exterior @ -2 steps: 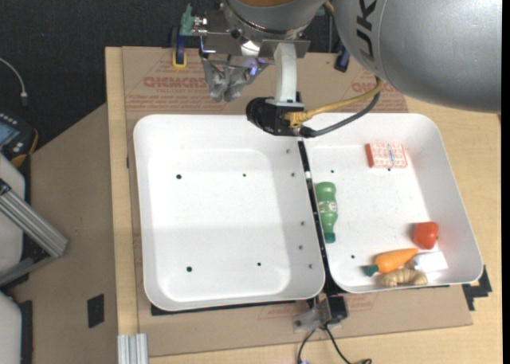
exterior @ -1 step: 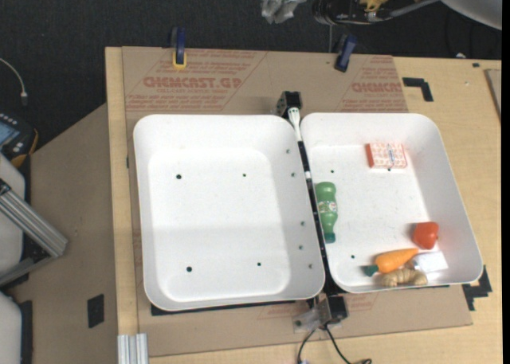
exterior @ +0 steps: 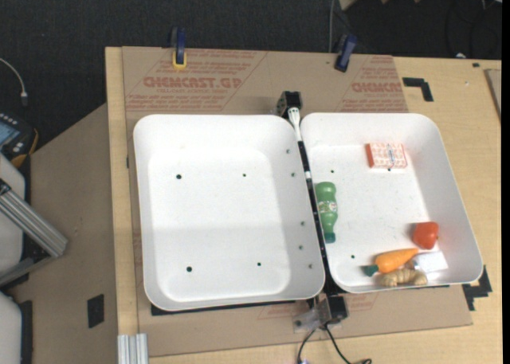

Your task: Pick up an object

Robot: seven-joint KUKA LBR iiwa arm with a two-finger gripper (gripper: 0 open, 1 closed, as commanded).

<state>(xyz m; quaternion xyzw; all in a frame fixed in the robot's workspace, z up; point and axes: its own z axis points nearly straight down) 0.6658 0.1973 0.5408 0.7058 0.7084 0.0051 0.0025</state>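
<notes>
I see two bins side by side on the bench (exterior: 239, 76). The right bin (exterior: 446, 163) holds a bottle (exterior: 326, 210) against its left wall, a card (exterior: 386, 155) toward the back, and a carrot (exterior: 394, 260), tomato (exterior: 425, 234) and ginger root (exterior: 402, 277) clustered at the front right.

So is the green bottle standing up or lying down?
Lying down. The green bottle rests lengthwise along the right bin's left wall.
</notes>
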